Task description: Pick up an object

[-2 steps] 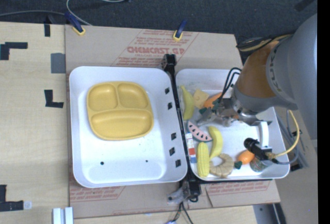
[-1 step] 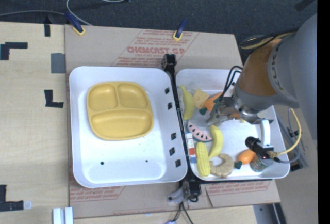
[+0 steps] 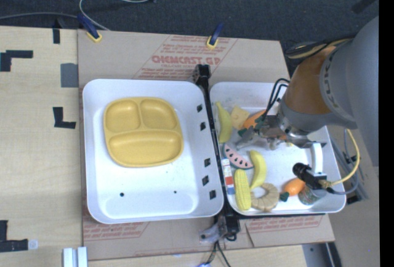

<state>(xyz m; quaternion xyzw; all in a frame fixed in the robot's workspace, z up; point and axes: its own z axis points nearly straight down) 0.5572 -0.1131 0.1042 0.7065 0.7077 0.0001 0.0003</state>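
Because the task names no particular object, any item in the right bin (image 3: pixel 326 161) may serve; entries follow.

Item 1, gripper (image 3: pixel 266 131): low over the upper middle of the right bin, beneath the grey wrist and orange band. State of closure: cannot tell, the tip being blurred against the clutter. Nothing is seen to be held.

Item 2, small orange piece (image 3: pixel 253 119): just beside the gripper, toward the bin divider. Likely the nearest candidate.

Item 3, pale yellow-green pieces (image 3: pixel 224 124): against the divider, close to item 2.

Item 4, watermelon slice (image 3: pixel 238 157): below the gripper, lying flat.

Item 5, banana (image 3: pixel 258 168): just right of the slice, running toward the near wall.

Item 6, corn cob (image 3: pixel 242 189): near the bin's front left corner, touching or almost touching a tan ring-shaped piece (image 3: pixel 266 198).

Item 7, orange fruit (image 3: pixel 295 186): lower right, beside a dark object of uncertain kind.

Item 8, yellow divided plate (image 3: pixel 144 131): alone in the left bin (image 3: pixel 98 155).

Handling note: the pieces near the gripper are crowded. A sound attempt would, in my judgement, centre on one piece only, come straight down, and close across its narrow side, keeping clear of the divider. Lift slowly; smooth toy food may slip.
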